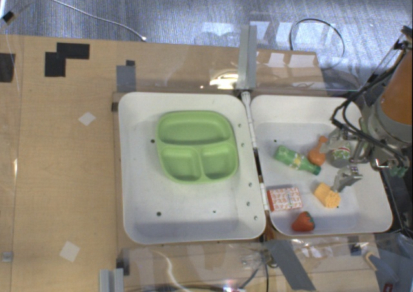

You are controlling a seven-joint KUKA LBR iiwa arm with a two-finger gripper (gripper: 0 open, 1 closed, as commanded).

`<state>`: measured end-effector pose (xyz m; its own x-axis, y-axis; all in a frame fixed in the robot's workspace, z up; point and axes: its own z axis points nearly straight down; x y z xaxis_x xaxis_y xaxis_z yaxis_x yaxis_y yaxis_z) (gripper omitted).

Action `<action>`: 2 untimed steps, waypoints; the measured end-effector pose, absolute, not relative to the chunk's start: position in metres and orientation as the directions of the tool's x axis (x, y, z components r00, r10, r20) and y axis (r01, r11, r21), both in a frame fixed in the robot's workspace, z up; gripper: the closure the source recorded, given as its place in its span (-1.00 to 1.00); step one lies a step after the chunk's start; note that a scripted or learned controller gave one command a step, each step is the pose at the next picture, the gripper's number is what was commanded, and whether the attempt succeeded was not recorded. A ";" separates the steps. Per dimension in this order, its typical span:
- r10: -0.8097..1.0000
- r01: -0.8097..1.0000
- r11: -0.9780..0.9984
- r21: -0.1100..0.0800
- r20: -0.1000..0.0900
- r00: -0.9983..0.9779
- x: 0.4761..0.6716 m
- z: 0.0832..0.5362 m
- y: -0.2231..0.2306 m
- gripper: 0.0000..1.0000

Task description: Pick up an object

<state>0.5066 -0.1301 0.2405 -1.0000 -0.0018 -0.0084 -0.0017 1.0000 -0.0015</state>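
Camera view puts my arm (393,100) reaching in from the right, cut off at the edge, wrist low over the right bin (361,223). The left bin (139,213) bears a green divided tray (195,146). I cannot tell how the gripper (342,178) stands, though it hangs just beside the yellow block (327,195). Nearby lie a green bottle (295,160), a red-patterned card (284,198), a strawberry (303,222), and an orange piece (317,154), half hidden.

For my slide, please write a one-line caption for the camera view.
End effector above cheese in right bin, amid bottle, carrot, box, strawberry; green tray in left bin.
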 end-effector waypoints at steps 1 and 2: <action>0.322 0.322 0.947 0.002 -0.003 -0.947 0.541 0.155 -0.105 -1.00; 0.157 0.157 0.988 0.001 -0.015 -0.987 0.569 0.090 -0.100 -1.00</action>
<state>0.5689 -0.0996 0.0903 -0.9874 0.1574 -0.0151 0.1574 0.9875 0.0006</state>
